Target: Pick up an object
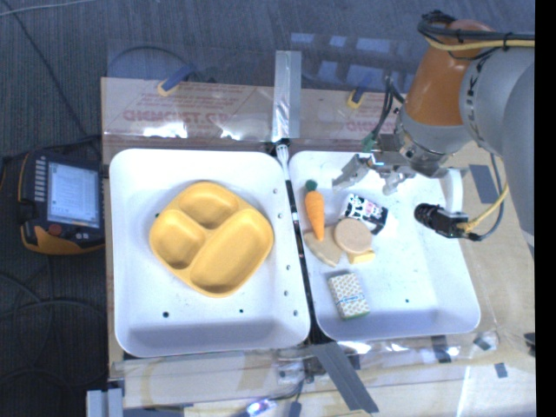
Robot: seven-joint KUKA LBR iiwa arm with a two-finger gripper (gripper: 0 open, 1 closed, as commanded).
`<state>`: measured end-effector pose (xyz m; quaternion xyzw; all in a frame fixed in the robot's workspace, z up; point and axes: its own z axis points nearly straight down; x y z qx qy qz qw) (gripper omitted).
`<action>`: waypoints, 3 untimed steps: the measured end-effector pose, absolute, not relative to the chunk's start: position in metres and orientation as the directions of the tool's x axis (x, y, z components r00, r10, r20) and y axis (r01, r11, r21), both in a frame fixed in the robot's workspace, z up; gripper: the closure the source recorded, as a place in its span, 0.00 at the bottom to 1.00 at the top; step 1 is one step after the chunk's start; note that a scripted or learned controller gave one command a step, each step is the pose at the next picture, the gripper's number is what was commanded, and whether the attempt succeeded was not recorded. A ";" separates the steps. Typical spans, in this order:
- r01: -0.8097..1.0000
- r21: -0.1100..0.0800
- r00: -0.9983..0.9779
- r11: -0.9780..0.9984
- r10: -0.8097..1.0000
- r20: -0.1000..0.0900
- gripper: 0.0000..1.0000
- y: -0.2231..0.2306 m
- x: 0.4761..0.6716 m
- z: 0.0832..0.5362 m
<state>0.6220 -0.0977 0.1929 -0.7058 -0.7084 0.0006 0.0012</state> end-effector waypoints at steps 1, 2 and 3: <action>0.999 -0.002 0.032 -0.032 0.999 -0.003 0.00 -0.131 0.596 0.128; 0.991 0.010 -0.134 0.134 0.991 -0.004 0.00 -0.159 0.521 0.090; 0.991 0.012 -0.135 0.136 0.991 -0.002 1.00 -0.158 0.523 0.100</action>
